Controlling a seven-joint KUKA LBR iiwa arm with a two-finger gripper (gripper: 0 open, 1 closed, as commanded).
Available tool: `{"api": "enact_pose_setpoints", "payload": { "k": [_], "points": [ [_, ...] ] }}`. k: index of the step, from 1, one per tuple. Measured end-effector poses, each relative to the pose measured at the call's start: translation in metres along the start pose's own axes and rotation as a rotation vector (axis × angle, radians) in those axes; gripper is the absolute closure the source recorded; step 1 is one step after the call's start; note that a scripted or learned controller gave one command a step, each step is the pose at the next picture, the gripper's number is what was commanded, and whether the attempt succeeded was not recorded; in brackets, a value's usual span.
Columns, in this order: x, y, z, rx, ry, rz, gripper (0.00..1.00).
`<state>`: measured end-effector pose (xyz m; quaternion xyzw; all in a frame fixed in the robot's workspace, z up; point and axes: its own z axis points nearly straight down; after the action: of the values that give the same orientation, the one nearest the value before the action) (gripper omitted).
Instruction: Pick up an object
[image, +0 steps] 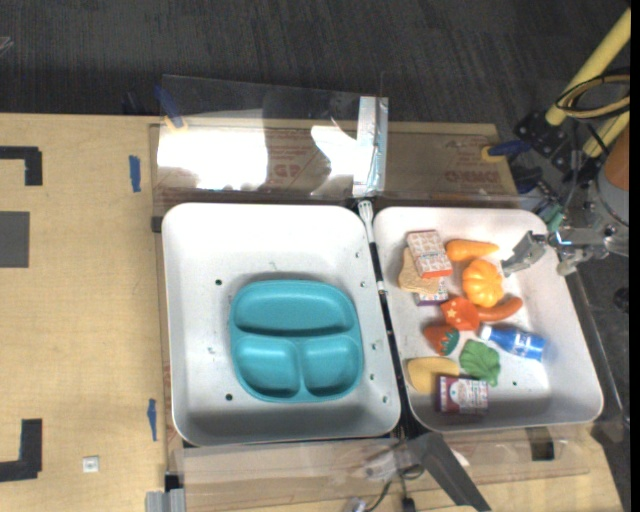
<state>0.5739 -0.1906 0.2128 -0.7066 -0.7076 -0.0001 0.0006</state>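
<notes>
Several toy foods lie heaped in the right bin (570, 345): a small printed box (426, 252), an orange carrot (470, 247), an orange pumpkin (482, 283), a red pepper (472, 312), a blue bottle (516, 343), a green piece (481, 360), a yellow piece (428, 373) and a dark red can (462, 395). My gripper (545, 256) hangs over this bin's upper right rim, to the right of the pumpkin. It is open with nothing between its fingers; one finger (518, 252) slants down toward the pile.
The left bin (195, 260) holds a teal divided plate (296, 338). A clear plastic sheet (270, 140) stands behind the bins. Cables and a yellow hose (590, 70) crowd the upper right by the arm. Cardboard bench (70, 300) stretches left.
</notes>
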Motion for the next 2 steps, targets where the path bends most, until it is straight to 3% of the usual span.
{"api": "enact_pose_setpoints", "payload": {
  "k": [1,2],
  "points": [
    [0.034,-0.014,0.111,-0.007,-0.003,-0.111,0.0],
    [0.006,0.042,0.126,-0.006,-0.003,-0.163,0.0]
  ]
}}
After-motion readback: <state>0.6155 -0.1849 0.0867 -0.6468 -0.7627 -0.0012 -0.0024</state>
